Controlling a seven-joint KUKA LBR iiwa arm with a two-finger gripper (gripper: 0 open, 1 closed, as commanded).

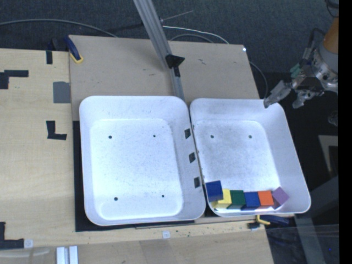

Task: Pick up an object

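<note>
On the worktop: two shallow white bins sat side by side on the pale wooden worktop (pixel 137 65), their inner rims touching.
Left bin: the left bin (pixel 88 147) showed a speckled white floor with four small dark dots.
Right bin: the right bin (pixel 289 147) carried a row of small blocks packed along its near wall.
Blue block: a blue block (pixel 213 190) stood at the left end of the row, resting partly on top of a yellow block (pixel 223 201).
Rest of the row: running right from there were a green block (pixel 237 198), a second blue block (pixel 252 200), an orange block (pixel 265 198) and a purple block (pixel 280 195), each touching its neighbour; the purple one was tilted against the bin's near right corner.
Gripper: the gripper (pixel 286 95) hung beyond the far right corner of the right bin, outside its rim and well apart from the blocks.
Gripper state: its two fingers were spread apart, one reaching toward the bin's corner, with nothing between them.
Arm: the wrist showed at the right edge, with an orange band (pixel 333 37) above it.
Pole: a grey metal pole (pixel 151 21) slanted down from the top to the seam between the bins.
Clamps: a blue and yellow clamp (pixel 74 49) lay at the worktop's far left corner, another clamp (pixel 269 220) just below the right bin.
</note>
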